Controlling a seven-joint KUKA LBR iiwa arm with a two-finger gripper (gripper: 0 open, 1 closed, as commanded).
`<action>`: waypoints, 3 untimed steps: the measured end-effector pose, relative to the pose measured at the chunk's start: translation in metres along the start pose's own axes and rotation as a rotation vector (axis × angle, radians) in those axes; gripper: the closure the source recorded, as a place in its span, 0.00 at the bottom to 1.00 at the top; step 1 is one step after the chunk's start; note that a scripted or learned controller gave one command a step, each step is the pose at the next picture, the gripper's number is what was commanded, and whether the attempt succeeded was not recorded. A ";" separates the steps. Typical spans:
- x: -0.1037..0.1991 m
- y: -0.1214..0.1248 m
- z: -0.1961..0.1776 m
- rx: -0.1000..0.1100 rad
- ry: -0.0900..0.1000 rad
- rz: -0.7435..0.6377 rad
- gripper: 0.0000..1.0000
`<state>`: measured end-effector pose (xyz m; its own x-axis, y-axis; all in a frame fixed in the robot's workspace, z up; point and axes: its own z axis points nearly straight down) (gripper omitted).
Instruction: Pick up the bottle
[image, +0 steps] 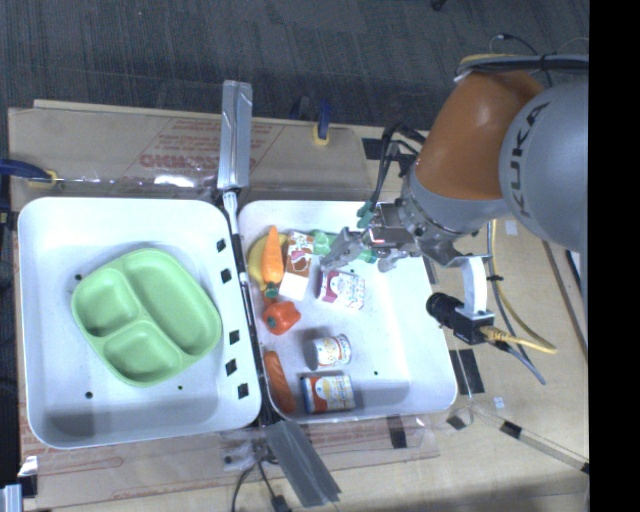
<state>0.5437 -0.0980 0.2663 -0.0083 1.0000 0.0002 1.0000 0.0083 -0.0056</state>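
White plastic makes up both shallow bins: note the left-hand white bin (40, 400) and the right-hand white bin (425, 385) standing side by side, rims touching. Nearest you in the right bin lies a short tin can with a red and blue label (327, 392) on its side, with an orange carrot-shaped toy (278, 382) just beside it against the dividing wall. Next up, a small silver-lidded round tin (330, 351) sits near the middle. Beyond that you see a red-orange toy pepper (281, 316), a white and pink carton (343, 288) and a small white block (292, 287). In the left bin a pale green three-compartment plastic tray (148, 315) lies flat, tilted askew to the walls. Further back in the right bin a yellow toy banana (255, 259) lies along the divider, and a small red and white box (299, 250) is just beside it. The green plastic bottle (322, 242) lies at the far side of that cluster, touching the box; part of it is hidden under the claw. The two-finger gripper (345, 256) hangs right over the bottle's near end, above the carton. You cannot tell how far the claw is open, or whether it has hold of anything. Behind it the grey arm with the orange band (475, 140) reaches in from the right.
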 end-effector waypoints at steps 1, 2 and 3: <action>0.011 -0.068 0.070 0.000 0.000 0.062 0.00; -0.075 0.033 -0.011 -0.005 -0.002 -0.138 0.00; -0.112 0.101 0.042 -0.003 -0.002 -0.152 0.00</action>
<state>0.6453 -0.2087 0.2237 -0.1596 0.9872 -0.0008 0.9872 0.1596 -0.0027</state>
